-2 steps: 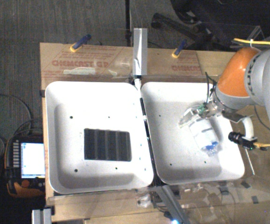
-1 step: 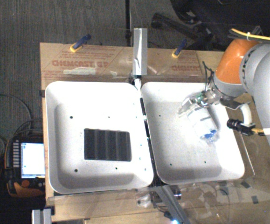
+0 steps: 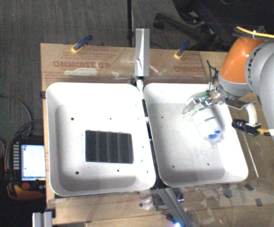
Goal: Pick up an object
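The grey arm with the orange band reaches in from the right and ends over the upper right part of the right shallow white bin. The claw sits low over that bin's floor, near its back wall. Its fingertips are blurred against the white surface, so it cannot be told whether they stand apart or together.

A clear plastic bottle with a blue cap lies on its side on the floor of the right bin. Its body runs at a slant from just below the claw toward the bin's right side, with the blue cap at the lower right end. The upper end of the bottle lies just beside the claw; contact between the two cannot be confirmed.

The left shallow white bin touches the right bin along the centre line. A dark ribbed rectangular block lies flat in the middle of its floor.

Both bins rest on a brown board covering the table. Two clamps with blue and yellow handles grip the board's far edge.
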Available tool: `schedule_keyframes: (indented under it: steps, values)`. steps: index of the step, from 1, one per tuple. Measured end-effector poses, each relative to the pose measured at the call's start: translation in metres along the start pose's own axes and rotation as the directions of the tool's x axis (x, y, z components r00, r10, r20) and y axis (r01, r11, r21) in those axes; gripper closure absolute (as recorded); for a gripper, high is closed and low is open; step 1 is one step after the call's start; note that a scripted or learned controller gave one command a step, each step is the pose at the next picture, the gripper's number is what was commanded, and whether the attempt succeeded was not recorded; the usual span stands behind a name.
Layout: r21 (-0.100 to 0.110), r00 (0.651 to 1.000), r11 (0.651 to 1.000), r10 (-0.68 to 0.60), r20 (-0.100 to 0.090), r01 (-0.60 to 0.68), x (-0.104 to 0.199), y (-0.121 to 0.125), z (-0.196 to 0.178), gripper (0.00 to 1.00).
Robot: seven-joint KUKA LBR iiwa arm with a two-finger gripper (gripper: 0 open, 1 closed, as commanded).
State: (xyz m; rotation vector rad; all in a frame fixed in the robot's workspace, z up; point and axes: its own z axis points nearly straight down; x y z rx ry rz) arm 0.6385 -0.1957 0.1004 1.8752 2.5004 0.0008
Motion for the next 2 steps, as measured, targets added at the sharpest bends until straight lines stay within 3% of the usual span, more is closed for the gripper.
schedule_keyframes:
  steps: [1,2]
  values:
    - [0.009,1.000,1.000,0.007,-0.010,-0.007,0.0255,0.0403,-0.0734,1.00]
    - [0.010,1.000,1.000,0.007,-0.010,-0.007,0.0254,0.0401,-0.0731,0.00]
